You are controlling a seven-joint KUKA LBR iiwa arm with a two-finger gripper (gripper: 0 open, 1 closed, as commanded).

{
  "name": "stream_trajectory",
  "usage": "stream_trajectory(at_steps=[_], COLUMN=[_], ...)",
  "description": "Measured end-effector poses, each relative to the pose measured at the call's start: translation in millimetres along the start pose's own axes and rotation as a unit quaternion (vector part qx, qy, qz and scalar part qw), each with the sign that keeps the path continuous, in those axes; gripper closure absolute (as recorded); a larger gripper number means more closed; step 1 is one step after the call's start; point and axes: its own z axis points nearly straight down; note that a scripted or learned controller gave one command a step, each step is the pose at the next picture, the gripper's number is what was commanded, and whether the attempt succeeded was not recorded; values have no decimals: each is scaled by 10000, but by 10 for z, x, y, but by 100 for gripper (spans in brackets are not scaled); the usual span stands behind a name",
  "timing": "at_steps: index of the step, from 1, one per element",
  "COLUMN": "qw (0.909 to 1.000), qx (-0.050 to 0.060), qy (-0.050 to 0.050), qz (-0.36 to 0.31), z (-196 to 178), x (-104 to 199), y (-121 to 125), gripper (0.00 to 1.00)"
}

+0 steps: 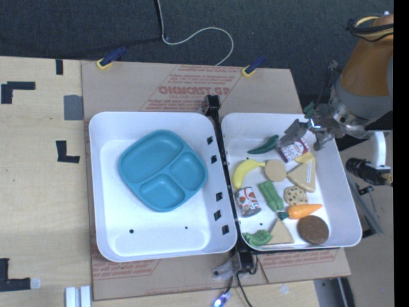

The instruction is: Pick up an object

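The gripper (305,133) hangs over the right bin (350,200); a small packet (293,151) lies just below and left of it, apparently between the jaws, though a clamp cannot be confirmed. Beyond, leftward, a green pepper (263,146) runs slantwise.

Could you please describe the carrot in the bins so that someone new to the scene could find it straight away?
Look in the right-hand bin, the one crowded with toy food, and go to its near right part. The carrot lies there, just above the round brown cookie. It is the one bright orange, tapered piece, with a small green tip on its left end.
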Motion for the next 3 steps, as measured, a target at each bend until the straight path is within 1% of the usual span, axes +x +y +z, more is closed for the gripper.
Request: stream_trajectory(at_steps=[1, 2, 3], qw=[10000, 10000, 9999], qx=[-58, -5, -107], qy=[-4, -3, -21], qz=[-11, -10, 6], z=[-1239, -1263, -2953], x=[193, 190, 94], y=[-371, -362, -870], gripper=[0, 100, 100])
